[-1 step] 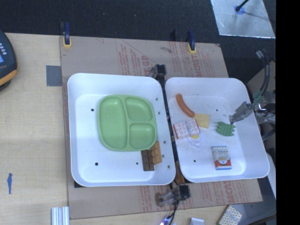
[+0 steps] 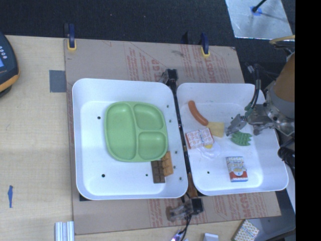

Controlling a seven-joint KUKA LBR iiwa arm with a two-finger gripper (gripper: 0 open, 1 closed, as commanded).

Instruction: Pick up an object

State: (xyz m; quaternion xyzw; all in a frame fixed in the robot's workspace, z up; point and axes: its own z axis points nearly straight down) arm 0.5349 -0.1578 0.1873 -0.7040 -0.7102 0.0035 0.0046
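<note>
I see the end effector [image 2: 242, 127] in the right bin [image 2: 261, 185], fingers spread and empty, just above the green leafy toy [image 2: 242, 138]. I judge that toy light, soft and floppy; I would pinch its thick middle, not the edges.

Beside my white bin [image 2: 80, 134] holding a green plate [image 2: 135, 131]: an orange sausage [image 2: 197, 113], a green leaf [image 2: 241, 138].
</note>
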